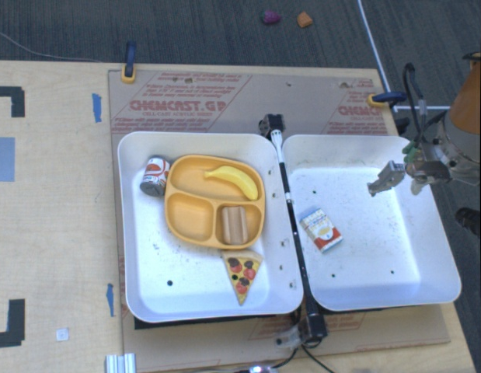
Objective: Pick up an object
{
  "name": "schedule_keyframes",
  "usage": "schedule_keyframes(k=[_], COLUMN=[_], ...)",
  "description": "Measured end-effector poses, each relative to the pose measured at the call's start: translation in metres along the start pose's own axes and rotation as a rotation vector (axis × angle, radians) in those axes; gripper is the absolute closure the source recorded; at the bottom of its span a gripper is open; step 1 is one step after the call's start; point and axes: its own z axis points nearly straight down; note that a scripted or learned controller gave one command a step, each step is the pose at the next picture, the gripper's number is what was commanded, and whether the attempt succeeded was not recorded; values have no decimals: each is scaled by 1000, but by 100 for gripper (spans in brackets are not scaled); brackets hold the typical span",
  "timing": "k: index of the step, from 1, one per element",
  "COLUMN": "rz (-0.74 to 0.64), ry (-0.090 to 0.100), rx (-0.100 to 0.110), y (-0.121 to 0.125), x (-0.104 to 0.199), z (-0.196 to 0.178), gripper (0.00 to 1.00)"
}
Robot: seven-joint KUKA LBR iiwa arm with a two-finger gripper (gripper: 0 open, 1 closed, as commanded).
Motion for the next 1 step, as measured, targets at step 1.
schedule_keyframes(k=[1], rz=[1], ry=[-2], rx=[-5], y=[0], x=[33], z=[128], gripper=[0])
